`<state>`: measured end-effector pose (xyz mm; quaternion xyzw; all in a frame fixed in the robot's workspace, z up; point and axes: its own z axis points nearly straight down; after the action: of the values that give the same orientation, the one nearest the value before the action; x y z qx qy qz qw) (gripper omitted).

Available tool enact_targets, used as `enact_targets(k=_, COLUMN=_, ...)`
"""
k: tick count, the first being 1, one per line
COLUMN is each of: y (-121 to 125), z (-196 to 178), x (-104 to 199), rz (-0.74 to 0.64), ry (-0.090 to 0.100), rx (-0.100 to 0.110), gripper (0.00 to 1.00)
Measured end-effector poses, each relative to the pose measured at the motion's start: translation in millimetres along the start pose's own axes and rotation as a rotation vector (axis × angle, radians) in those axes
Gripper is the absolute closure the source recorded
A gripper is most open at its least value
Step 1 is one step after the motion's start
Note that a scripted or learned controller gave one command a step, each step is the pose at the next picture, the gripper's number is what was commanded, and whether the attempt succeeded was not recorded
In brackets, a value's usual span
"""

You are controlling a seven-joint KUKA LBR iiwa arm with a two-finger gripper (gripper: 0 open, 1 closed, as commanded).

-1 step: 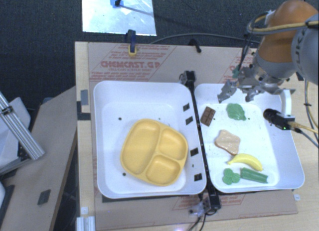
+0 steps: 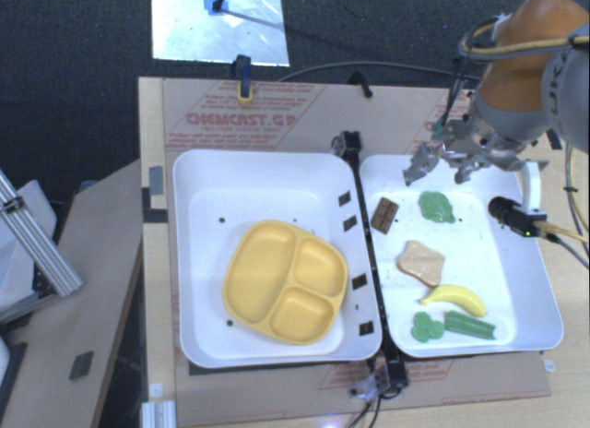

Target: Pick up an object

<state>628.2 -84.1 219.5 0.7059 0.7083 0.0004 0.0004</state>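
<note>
Just above the leafy green plastic lettuce piece (image 2: 436, 207), we see the pincer (image 2: 442, 166) spread and empty; approaching, it must next descend and clench.

Red "CHEMCAST GP" print on protective sheet (image 2: 241, 120).

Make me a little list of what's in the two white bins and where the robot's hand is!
left bin: yellow tray with three sections
right bin: toy food
near its top: green leafy piece
by the divider: brown block
middle: tan bread slice
below the bread: banana
bottom: broccoli beside a green pod
hand: over the right bin's top edge, holding nothing
</note>
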Motion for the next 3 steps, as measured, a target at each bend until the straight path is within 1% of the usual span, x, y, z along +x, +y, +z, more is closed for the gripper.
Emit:
enact_targets(k=1, y=-1.3, z=62.8, x=1.8, rz=0.001, ry=0.000, rx=0.004, gripper=0.00)
enact_targets(k=2, y=5.9, z=118.6, x=-4.1, rz=0.002, ry=0.000, rx=0.003, gripper=0.00)
enact_targets(k=3, y=8.6, z=131.0, x=-4.6, rz=0.002, ry=-0.001, rx=-0.004, gripper=0.00)
